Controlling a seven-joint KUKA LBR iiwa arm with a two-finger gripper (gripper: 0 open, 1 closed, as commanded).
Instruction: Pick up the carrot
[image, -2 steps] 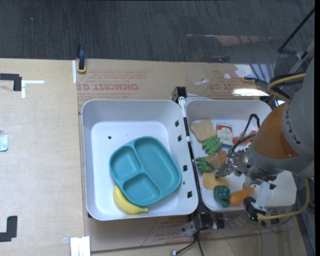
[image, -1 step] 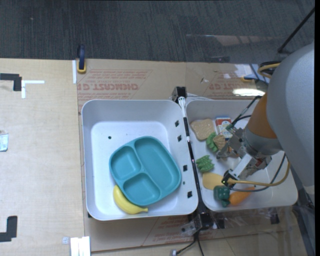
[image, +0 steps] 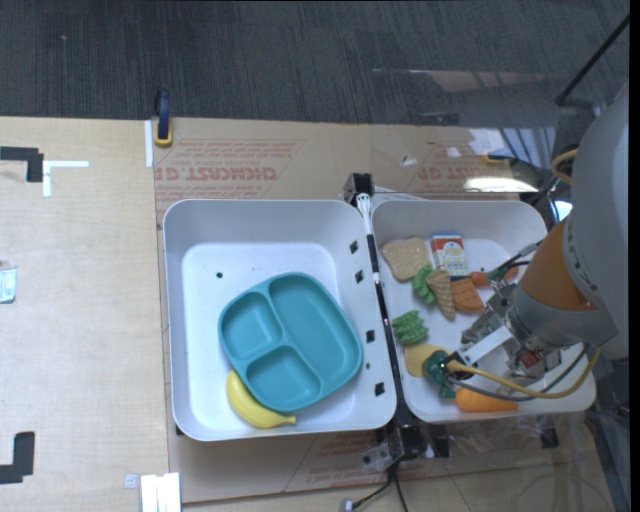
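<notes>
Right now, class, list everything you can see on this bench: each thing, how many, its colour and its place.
bins: 2, white, side by side
plate: 1, teal, left bin
banana: 1, yellow, left bin, at the plate's near edge
bread: 1, tan, right bin, far left
carton: 1, white, red and blue, beside the bread
greens: 2 pieces, green, right bin, left half
orange piece: 1, right bin, middle
yellow piece: 1, right bin, near left
carrot: 1, orange, right bin, near edge
clamp: 1, yellow and blue, bench's far edge
arm: 1, grey, orange band, over the right bin
gripper: 1, above the right bin, just beyond the carrot
</notes>
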